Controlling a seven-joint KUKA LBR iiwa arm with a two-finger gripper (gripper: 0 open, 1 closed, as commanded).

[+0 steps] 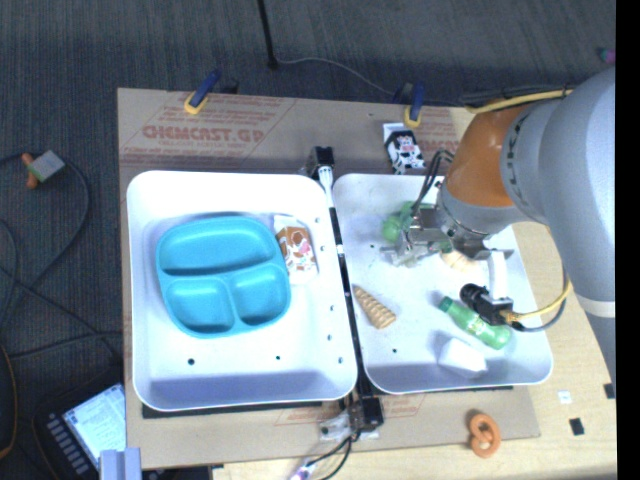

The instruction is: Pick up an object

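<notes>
Orange ring (484,432) on bench (200,128), lower right of frame. Right bin (520,373): white block (462,353) at lower edge; green bottle (477,323) lying flat, long axis running upper left to lower right; ridged tan cone (374,307) lying flat, tip toward upper left. Hand (412,248) low in upper part of right bin, beside green object (397,224); cannot tell whether clenched or released. Left bin (145,268): blue divided tray (222,271), small patterned packet (295,247) at its right.

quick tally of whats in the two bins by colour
Blue: 1, divided tray
Brown and white: 1, small packet
Tan: 1, ridged cone
Green: 2, bottle and an item by the gripper
White: 1, block
Total: 6
</notes>
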